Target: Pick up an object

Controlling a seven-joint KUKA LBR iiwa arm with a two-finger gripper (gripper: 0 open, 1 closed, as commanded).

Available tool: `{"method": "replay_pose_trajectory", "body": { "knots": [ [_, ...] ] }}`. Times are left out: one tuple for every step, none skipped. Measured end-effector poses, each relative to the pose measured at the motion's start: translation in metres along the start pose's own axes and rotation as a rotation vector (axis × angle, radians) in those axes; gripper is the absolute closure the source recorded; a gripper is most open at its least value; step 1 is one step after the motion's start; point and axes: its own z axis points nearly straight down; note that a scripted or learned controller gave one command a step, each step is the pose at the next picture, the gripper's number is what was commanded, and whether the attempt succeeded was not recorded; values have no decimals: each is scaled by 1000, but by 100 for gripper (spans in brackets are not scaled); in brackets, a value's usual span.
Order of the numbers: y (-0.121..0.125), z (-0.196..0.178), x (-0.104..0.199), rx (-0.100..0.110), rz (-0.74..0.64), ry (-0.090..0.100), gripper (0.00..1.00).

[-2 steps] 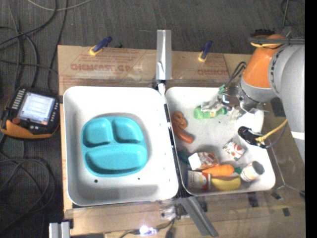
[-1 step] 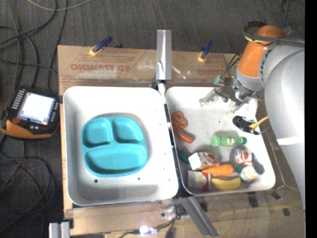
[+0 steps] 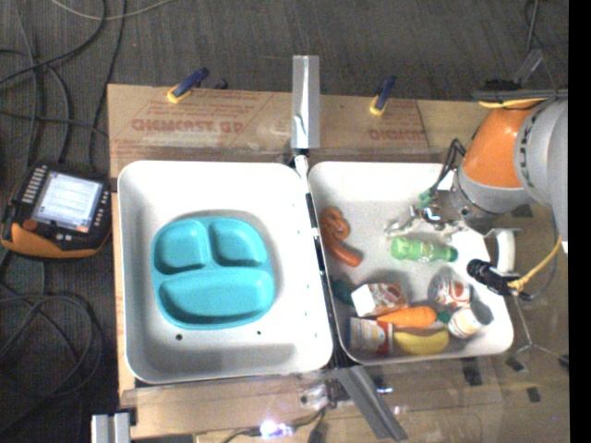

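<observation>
At the near edge of the right bin (image 3: 369, 178) lies a heap of small objects: a yellow banana (image 3: 422, 341) touching the front wall, an orange carrot (image 3: 407, 317) resting just behind it, a small red and white carton (image 3: 380, 297) beside that, and two small cans (image 3: 460, 308) close together to the right. Farther back in this bin, a clear green bottle (image 3: 422, 248) lies on its side, and an orange-red sausage-shaped toy (image 3: 338, 237) sits near the bin's left wall. The left bin (image 3: 138, 192) holds a turquoise divided plate (image 3: 214, 271) with three compartments, lying flat near its middle. From the right, the grey arm with its orange band (image 3: 491, 150) reaches over the right bin, and the gripper (image 3: 427, 212) hovers low just behind the green bottle, seemingly close above it; whether its fingers are apart or together cannot be told here, and nothing can be seen between them. Behind the bins, two clamps with yellow and blue handles (image 3: 187, 84) pin a cardboard sheet (image 3: 203, 123) to the bench. A handheld control pendant (image 3: 62, 209) with a lit screen lies on the floor to the left.
</observation>
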Motion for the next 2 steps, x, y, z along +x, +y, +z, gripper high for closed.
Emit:
{"method": "replay_pose_trajectory", "body": {
  "knots": [
    [0,0,-3,-1,34,4,0],
    [-26,-90,-10,16,-31,4,0]
  ]
}}
